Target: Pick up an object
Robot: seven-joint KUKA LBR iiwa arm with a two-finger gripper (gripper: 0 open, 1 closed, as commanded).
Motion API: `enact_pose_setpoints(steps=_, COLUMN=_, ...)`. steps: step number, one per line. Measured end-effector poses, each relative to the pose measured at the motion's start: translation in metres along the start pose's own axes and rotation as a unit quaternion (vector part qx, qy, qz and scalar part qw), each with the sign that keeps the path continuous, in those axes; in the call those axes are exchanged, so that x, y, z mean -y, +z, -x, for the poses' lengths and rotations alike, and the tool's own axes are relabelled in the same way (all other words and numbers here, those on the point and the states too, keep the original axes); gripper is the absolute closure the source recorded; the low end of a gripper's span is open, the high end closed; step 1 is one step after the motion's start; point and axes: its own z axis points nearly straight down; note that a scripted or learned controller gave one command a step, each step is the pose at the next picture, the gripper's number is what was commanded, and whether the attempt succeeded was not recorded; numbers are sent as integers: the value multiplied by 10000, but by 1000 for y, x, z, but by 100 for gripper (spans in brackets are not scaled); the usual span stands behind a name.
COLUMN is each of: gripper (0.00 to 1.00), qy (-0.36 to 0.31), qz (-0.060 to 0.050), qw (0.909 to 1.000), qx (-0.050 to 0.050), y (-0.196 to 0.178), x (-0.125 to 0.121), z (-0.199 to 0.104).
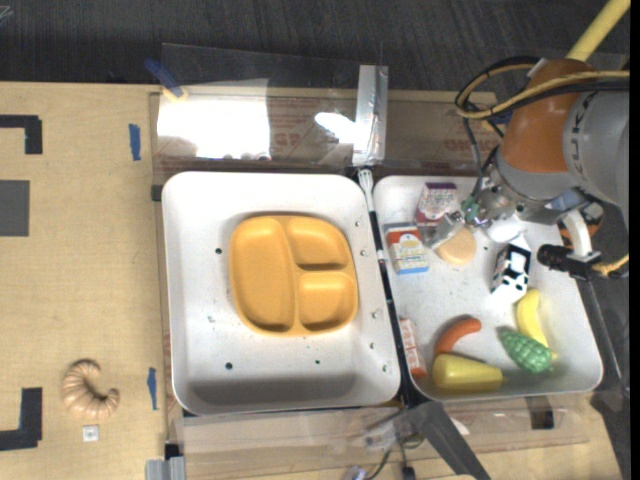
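While the grey arm (575, 138) reaches in from the right over the far end of the right bin (590, 368), its pincer (478, 213) hangs low among the items there, just beside a pale round piece (458, 249) and a small purple-and-white packet (437, 203); how far apart its tips stand I cannot tell, and nothing is visibly between them. Near it lie a red-and-white carton (407, 249) and a black-and-white toy (511, 270). Toward the near end of that bin sit a yellow banana (529, 317), a green knobbly piece (526, 351), a red-orange sausage shape (457, 333) and a yellow pepper-like piece (464, 372). The left bin (190, 298) holds a yellow divided tray (293, 273). On the tan surface (70, 298) at left rests a croissant-shaped toy (90, 388).
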Motion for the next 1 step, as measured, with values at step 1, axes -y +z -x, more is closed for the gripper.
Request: enact_pose_setpoints(steps=1, gripper=100, qy=1433, qz=-9, qw=9897, qx=-7, y=-89, x=-24, z=-68)
